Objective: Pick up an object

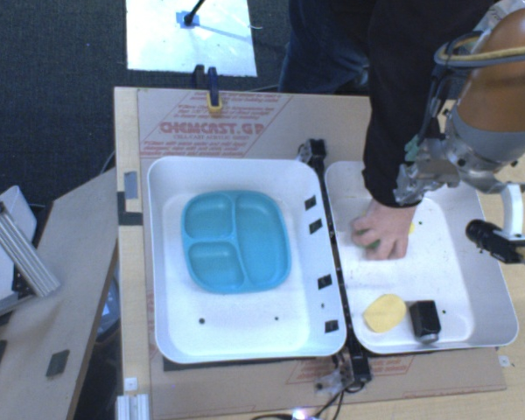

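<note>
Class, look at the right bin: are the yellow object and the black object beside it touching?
Cannot tell. In the camera view the yellow object and black object sit edge to edge, with neither contact nor gap plain.

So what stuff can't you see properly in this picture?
- The green thing in the right bin: a person's hand covers most of it in the camera view, so what it is can't be told.
- The gripper: the person's dark sleeve crowds it, so its fingers can't be made out.
- The black block beside the yellow round thing: too small to identify.
</note>
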Motion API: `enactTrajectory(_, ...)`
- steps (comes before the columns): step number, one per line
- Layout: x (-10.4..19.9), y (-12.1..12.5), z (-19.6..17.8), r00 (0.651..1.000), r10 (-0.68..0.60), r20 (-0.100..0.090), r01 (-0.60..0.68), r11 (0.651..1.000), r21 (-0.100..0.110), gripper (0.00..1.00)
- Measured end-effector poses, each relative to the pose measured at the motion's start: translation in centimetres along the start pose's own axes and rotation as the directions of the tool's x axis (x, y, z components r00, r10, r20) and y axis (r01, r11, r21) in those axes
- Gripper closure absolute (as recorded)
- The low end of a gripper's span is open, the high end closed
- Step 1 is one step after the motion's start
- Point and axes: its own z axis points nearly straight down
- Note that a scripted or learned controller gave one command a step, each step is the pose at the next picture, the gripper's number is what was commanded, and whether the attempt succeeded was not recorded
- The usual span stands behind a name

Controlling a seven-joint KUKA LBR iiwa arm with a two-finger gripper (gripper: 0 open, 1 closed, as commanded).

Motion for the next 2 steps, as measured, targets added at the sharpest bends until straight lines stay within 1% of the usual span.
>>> enactTrajectory(1, 5.8, 0.5, 1.7, 1.0, 0.0, 0.0, 0.0, 1.0, 0.002, 1.0)
enactTrajectory(2, 10.9, 1.3, 3.7, 1.0, 0.0, -0.001, 0.0, 1.0, 0.002, 1.0)
